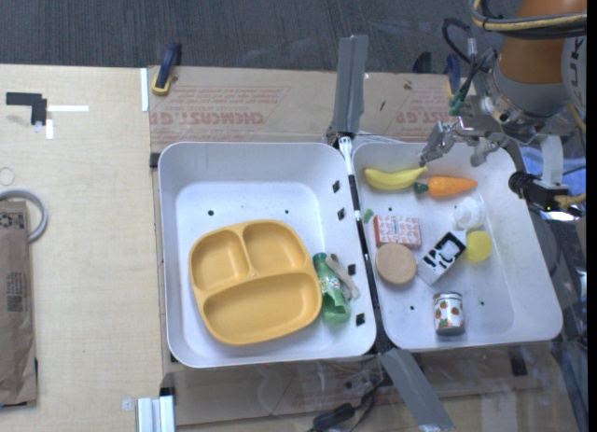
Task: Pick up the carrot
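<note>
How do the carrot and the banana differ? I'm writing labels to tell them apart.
The carrot is orange with a green stem end; the banana is yellow. The carrot is straight and tapered; the banana curves. The carrot lies right of the banana. Both lie flat, end to end, in the right bin.

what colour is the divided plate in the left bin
Yellow-orange all over, plain with no pattern; the divided plate shows clearly in the camera view.

A dark grey carpet (pixel 233 1) ran across the top. Below it lay a pale wooden surface (pixel 75 234), with a cardboard sheet (pixel 252 104) set toward the back. A brown paper bag (pixel 17 299) rested at the left edge. Light fell evenly, without hard shadows.
</note>
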Robot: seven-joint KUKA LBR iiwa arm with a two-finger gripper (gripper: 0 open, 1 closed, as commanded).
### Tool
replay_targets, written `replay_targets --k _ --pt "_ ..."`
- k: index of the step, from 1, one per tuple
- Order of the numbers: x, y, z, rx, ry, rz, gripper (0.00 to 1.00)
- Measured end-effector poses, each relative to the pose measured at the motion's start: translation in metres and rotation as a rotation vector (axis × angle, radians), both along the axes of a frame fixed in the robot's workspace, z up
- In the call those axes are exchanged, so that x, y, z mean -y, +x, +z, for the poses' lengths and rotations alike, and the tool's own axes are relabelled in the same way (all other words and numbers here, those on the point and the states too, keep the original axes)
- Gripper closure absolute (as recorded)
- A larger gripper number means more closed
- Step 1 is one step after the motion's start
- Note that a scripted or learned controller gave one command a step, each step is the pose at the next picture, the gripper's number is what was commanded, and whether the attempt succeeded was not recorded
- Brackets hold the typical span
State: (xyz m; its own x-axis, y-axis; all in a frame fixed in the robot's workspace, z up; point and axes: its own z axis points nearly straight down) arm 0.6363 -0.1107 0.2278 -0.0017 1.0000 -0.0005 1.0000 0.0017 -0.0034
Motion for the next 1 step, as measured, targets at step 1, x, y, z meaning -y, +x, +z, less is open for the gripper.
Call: replay_targets --k 1 --pt "0.0578 -0.0072 -0.1221 0.001 -0.001 -0.159 0.00"
